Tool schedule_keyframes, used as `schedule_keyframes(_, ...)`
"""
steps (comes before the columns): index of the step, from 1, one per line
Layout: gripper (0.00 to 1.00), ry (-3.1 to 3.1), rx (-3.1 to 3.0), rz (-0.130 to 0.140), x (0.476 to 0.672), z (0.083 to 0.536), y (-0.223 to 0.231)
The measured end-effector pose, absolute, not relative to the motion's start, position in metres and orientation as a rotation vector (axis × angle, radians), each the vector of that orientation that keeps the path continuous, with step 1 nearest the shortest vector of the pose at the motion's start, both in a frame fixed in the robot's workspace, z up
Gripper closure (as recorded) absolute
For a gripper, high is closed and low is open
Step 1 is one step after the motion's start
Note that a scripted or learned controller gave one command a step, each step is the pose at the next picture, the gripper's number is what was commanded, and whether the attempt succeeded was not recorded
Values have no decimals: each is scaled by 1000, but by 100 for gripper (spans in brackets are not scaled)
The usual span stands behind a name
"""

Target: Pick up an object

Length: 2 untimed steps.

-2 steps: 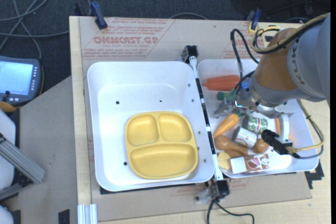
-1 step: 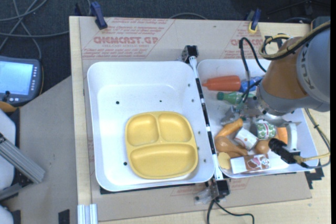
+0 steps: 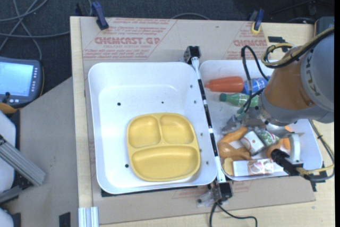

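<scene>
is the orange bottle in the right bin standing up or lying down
Lying down: the orange bottle rests on its side near the right bin's far edge, its length running across the bin.

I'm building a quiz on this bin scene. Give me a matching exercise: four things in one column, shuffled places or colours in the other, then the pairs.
Things:
1. divided plate
2. orange bottle
3. blue clamp
4. arm

Descriptions:
A. far end of the right bin
B. yellow, in the left bin
C. reaching over the right bin
D. on the board's far left edge

Pairs: 1-B, 2-A, 3-D, 4-C
</scene>
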State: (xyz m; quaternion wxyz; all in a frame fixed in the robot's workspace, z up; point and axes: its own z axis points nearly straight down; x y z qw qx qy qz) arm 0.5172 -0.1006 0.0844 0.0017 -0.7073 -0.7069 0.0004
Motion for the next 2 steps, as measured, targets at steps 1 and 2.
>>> schedule_keyframes(1,100,-2221,-2222,-1,519,95,-101)
schedule_keyframes(2,100,-2238,-2217,-18,573,191,-38)
